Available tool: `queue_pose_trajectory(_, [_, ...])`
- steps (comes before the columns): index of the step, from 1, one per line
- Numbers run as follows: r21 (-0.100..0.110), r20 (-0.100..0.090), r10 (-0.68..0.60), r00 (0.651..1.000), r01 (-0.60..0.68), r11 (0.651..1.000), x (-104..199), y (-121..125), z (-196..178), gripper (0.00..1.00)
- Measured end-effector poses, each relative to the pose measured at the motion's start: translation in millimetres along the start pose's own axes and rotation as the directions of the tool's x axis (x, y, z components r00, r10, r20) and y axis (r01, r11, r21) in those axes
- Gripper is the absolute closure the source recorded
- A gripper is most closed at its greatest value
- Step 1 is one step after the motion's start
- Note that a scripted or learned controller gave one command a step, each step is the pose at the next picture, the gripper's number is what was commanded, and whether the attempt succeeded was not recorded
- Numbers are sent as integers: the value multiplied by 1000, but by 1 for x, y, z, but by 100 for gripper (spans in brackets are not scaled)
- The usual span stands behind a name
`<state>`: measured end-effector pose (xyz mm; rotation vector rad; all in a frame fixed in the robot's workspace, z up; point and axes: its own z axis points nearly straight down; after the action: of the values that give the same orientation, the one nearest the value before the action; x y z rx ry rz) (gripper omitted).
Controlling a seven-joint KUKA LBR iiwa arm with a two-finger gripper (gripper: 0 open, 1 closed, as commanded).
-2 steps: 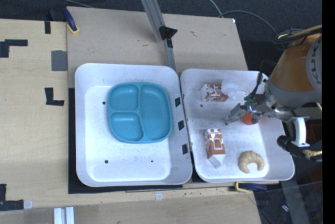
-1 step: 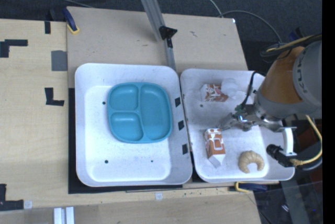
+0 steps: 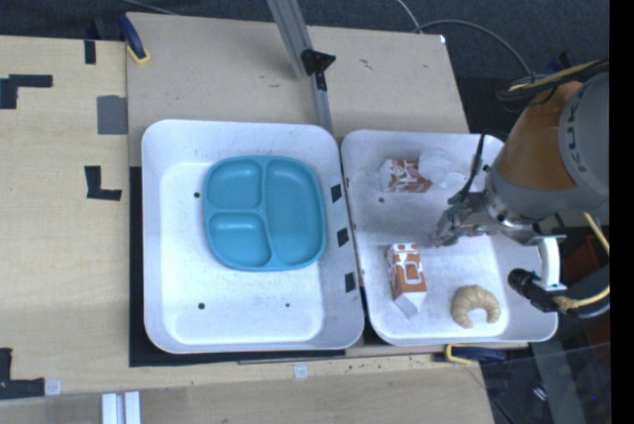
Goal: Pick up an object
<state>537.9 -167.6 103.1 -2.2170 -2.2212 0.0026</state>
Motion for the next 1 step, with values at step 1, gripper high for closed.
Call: queue_pose_trajectory(1, [-8, 3, 1, 1000, -1, 1000, -7, 0, -61, 100])
